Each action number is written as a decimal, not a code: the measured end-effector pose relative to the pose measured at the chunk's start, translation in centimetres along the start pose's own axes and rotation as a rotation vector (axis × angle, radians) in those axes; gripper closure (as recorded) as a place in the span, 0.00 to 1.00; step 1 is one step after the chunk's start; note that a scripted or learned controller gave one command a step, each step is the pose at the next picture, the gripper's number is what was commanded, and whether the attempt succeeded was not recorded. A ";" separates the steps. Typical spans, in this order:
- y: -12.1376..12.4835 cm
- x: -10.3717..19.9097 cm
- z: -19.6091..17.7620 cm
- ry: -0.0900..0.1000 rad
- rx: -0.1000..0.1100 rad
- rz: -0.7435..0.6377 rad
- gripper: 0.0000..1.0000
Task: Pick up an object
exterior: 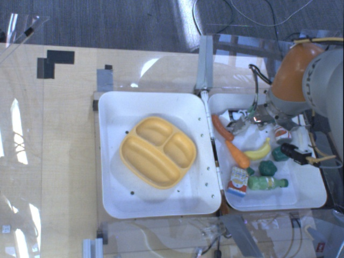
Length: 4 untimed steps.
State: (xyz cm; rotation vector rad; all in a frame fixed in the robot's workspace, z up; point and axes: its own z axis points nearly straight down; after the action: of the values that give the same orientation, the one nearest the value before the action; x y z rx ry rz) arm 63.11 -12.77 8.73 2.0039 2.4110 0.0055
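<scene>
**Arm low over the right bin, pincer state unreadable**

Camera view: the grey arm (322, 79) comes in from the right, its orange band (290, 71) bulging above the wrist, and bends down over the far end of the right bin (312, 198). The pincer (252, 117) sits low among dark metal parts and cables near the bin's back wall; whether it is open or closed, and whether it has hold of anything, I cannot tell.

The arm's bulk covers the far right corner of that bin, and a black part (295, 152) near its right side is hard to identify. A small red and white object (282, 133) is partly tucked under the wrist.

The right bin holds two carrots (234, 144) lying end to end along its left side, a banana (258, 151) just beside the lower carrot, two dark green lumps (267, 168), a green bottle (267, 183) lying flat, and a small carton (238, 181) near the front left, touching the bottle's end.

The left bin (113, 198) holds a yellow divided plate (157, 151) with three compartments, lying near its middle. Both bins rest on the pale wooden worktop (54, 160)
</scene>
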 end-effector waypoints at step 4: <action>0.3 0.2 -1.9 0.003 -0.004 -0.002 0.00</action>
State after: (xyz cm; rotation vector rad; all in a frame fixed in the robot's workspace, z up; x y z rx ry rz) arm 63.38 -12.52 10.60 2.0008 2.4132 0.0141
